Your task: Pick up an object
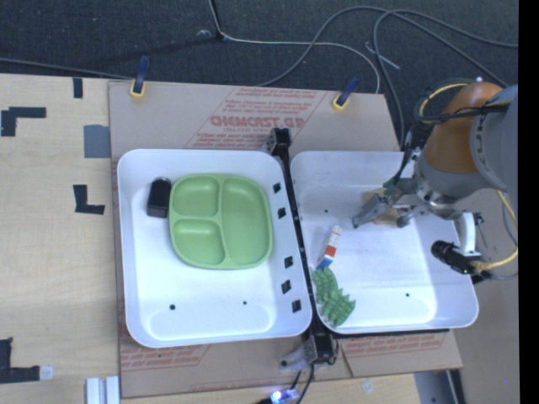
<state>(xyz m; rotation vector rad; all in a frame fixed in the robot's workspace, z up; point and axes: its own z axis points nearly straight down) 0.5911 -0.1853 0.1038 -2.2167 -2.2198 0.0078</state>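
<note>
Two shallow white plastic bins sit side by side on the tabletop, the left bin (135, 251) and the right bin (421, 301) divided by a black clip-studded strip (290, 234). My grey arm with its orange band (450, 137) reaches in from the right and hangs over the upper part of the right bin, my jaws (370, 211) pointing left toward the divider, just above the bin floor. Both fingers stand spread, with nothing between them.

Below and to the left of my jaws, apart from them, a small white tube with red and blue bands (331, 247) lies at a slant on the right bin's floor. Near its lower end rests a crumpled green leafy piece (333, 293), close to the divider at the bin's lower left corner.

Over in the left bin, a pale green plastic plate with three compartments (221, 221) lies flat, and a small black rectangular block (158, 198) sits just beside the plate's left edge.

Under both bins a brown cardboard sheet with red lettering (253, 116) is clamped at its far edge by yellow-and-blue clips (137, 84). Cables (337, 32) trail over the dark carpet beyond.
</note>
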